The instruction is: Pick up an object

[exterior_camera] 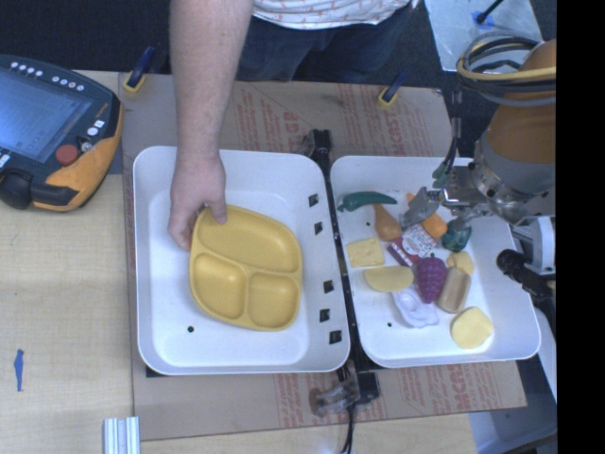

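Observation:
The right bin (510, 343) holds several toy foods: a green pepper (367, 200), an orange carrot (386, 223), a pale yellow square (365, 253), a yellow slice (388, 278), purple grapes (430, 277), a white piece (416, 308), a tan roll (454, 289) and a yellow lump (472, 327). My gripper (435, 218) hangs low over the bin's upper middle, just above a small orange piece (435, 226), a teal piece (458, 238) and a red-and-white item (419, 242). The arm's body hides the bin's far right part.
In the left bin (156, 348) lies a yellow compartment tray (248, 268), and a person's hand (197, 214) rests on its upper left rim, the forearm reaching down from the top. A teach pendant (52, 130) sits on the bench at the far left.

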Robot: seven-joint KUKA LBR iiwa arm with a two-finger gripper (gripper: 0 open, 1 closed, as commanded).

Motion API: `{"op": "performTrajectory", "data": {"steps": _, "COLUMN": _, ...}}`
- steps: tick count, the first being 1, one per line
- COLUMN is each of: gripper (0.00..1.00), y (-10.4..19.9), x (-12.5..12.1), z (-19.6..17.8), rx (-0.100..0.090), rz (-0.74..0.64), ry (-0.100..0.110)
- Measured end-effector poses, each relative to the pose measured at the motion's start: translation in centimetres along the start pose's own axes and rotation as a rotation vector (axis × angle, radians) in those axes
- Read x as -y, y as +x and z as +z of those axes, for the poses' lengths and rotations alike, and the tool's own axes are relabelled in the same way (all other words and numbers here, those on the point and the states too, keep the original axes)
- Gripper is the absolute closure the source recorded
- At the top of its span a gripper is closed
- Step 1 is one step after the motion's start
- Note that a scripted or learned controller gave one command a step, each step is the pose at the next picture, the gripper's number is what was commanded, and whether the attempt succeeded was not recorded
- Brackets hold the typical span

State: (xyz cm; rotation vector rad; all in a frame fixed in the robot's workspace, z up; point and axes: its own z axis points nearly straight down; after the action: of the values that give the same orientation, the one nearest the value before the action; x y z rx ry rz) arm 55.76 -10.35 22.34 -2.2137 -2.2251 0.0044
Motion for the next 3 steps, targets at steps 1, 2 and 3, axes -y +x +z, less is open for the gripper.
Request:
{"op": "performTrajectory", "data": {"steps": 1, "gripper": 0.00, "y": 0.9, "x": -4.6, "z": 12.7, "rx": 0.003, "rz": -0.006, "ry": -0.004}}
{"op": "performTrajectory", "data": {"steps": 2, "gripper": 1.00, "y": 0.6, "x": -4.6, "z": 10.9, "rx": 0.004, "rz": 0.000, "ry": -0.005}}
{"op": "performTrajectory", "data": {"steps": 3, "gripper": 0.00, "y": 0.6, "x": -4.6, "z": 10.9, "rx": 0.004, "rz": 0.000, "ry": -0.005}}
